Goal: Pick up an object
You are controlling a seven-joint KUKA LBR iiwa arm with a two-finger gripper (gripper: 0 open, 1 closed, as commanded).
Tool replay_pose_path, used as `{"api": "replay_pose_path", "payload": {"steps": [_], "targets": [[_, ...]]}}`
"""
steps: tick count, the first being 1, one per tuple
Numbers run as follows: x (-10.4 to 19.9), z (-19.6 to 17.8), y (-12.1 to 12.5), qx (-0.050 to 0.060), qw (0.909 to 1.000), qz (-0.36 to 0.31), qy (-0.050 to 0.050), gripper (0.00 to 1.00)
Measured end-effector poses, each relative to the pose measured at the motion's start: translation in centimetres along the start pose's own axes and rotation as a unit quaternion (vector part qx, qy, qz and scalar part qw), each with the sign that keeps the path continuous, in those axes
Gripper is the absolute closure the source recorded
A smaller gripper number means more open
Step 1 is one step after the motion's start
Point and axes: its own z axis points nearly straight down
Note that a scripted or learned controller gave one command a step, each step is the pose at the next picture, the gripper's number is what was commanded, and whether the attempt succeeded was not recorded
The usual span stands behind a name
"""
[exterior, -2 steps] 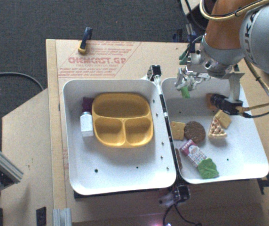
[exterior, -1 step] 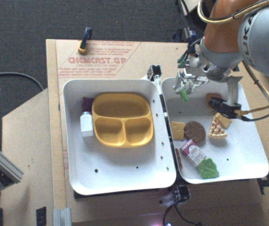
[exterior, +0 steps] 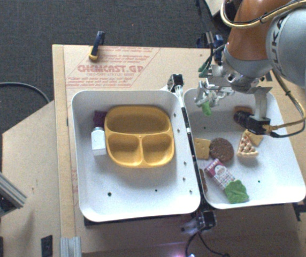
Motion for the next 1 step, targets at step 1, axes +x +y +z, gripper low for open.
{"api": "replay_pose_path", "payload": {"steps": [1], "targets": [[-1.0, 1.12, 0.16, 0.001, 1.0, 0.001, 0.0, 1.0]]}}
